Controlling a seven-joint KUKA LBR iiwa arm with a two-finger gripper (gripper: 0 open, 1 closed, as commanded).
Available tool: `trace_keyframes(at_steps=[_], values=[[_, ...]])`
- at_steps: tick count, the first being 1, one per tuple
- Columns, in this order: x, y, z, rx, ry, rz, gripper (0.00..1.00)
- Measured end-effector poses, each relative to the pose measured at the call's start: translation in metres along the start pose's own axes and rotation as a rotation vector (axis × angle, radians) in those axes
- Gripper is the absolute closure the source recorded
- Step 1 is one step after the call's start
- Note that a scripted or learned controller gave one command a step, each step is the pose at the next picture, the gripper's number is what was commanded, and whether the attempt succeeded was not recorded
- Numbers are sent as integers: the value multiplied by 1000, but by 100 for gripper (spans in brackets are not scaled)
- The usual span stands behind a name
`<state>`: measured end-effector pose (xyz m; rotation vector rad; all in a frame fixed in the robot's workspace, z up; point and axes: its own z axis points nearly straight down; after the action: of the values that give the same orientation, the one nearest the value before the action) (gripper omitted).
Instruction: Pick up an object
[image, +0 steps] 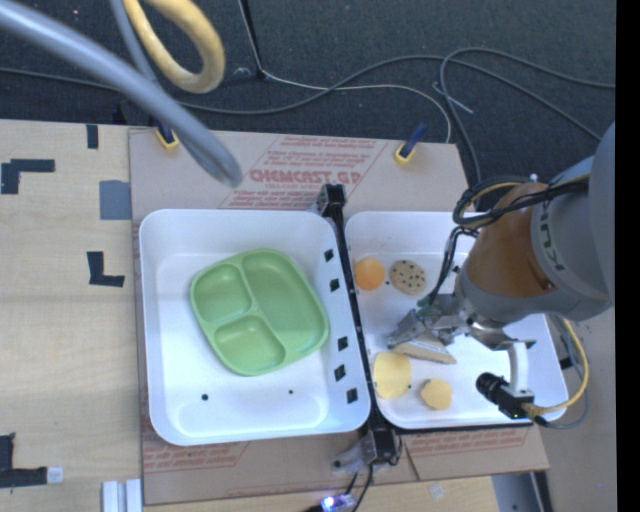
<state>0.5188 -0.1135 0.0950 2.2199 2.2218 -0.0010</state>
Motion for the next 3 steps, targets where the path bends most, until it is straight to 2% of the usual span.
trace_keyframes(at_steps=[1, 3], values=[[-6, 3, -61, -3, 0, 0, 100], [-7, 9, -146, -3, 0, -1, 100]])
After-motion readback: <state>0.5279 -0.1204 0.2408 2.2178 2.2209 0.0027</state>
